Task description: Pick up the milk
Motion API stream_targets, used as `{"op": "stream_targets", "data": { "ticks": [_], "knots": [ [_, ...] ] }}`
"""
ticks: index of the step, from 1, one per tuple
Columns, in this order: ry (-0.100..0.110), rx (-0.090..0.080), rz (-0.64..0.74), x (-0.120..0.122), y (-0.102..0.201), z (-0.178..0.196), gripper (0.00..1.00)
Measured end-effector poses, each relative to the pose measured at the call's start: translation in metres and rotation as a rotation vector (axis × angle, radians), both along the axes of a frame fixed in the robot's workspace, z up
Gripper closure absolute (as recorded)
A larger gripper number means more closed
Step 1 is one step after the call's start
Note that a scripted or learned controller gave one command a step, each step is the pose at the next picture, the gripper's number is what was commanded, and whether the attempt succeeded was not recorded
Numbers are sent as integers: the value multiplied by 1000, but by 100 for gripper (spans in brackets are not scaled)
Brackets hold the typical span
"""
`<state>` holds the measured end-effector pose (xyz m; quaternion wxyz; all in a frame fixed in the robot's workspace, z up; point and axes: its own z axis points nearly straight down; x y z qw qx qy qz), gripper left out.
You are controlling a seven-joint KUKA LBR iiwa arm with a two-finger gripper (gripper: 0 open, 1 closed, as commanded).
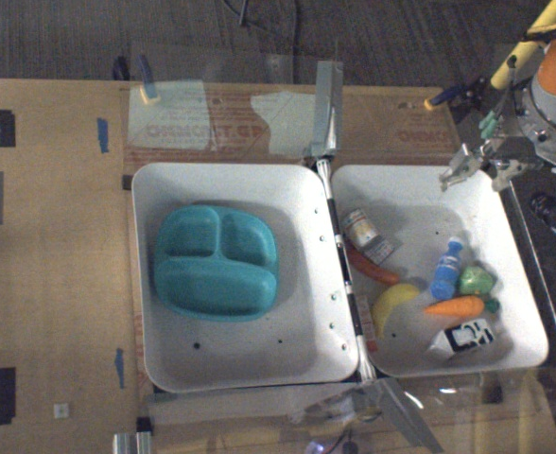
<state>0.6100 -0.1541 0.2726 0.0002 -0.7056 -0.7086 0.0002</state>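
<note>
The milk (468, 337) is a small white carton with black patches, lying in the near right corner of the right bin (420, 197). My gripper (479, 169) hangs over that bin's far right rim, well away from the carton. Its fingers are spread open with nothing between them. An orange carrot (455, 306) lies just beyond the milk, almost touching it.
The right bin also holds a blue bottle (445, 270), a green item (476, 279), a yellow fruit (392, 304), a red pepper (373, 269) and a small can (361, 227). A teal divided tray (216, 261) lies in the left bin (297, 348).
</note>
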Motion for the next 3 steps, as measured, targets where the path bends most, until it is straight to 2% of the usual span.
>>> {"op": "stream_targets", "data": {
  "ticks": [1,2,3],
  "knots": [
    [1,0,43,4,5,-98,0],
    [0,-1,-77,55,-26,-159,0],
    [-3,-1,74,54,-27,-117,0]
  ]
}}
